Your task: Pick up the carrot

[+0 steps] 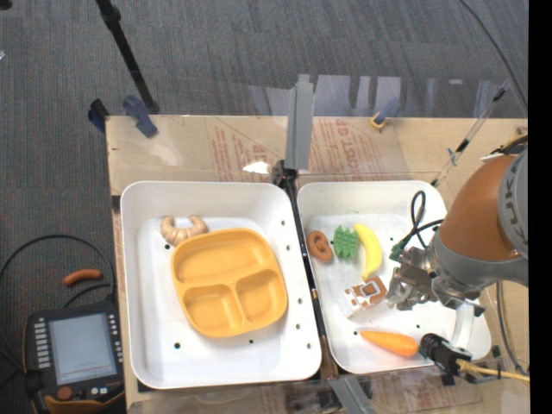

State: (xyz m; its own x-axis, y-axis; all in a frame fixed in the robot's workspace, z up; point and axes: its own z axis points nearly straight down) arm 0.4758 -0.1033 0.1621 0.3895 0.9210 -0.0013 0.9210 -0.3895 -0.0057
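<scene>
Carrot (389, 342): lies flat in right bin (341, 198), near edge.
Tool (405, 293): just beyond the carrot, apart; grip state cannot be told.

**Hidden and cut off**

The claw (404, 290) is a dark tangle of metal and cable, so its tips cannot be read. The arm (492, 231) covers the right bin's (345, 198) far corner and leaves the frame, perhaps hiding more.
</scene>
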